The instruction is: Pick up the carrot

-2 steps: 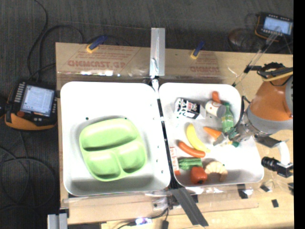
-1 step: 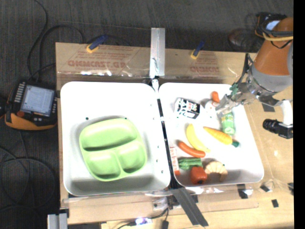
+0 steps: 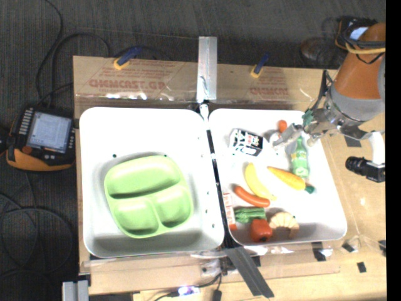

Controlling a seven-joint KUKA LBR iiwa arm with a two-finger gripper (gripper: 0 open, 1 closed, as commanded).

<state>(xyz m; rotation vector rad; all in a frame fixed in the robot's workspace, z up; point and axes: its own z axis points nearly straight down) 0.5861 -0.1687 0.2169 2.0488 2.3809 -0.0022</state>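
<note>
My hand over the right bin, grip state I cannot tell, carrot lying near, beside banana.

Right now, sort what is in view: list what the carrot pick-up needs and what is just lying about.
For the job: carrot, gripper, right bin.

Lying about: banana, green bottle, milk carton, sausage, green tray, left bin.
</note>
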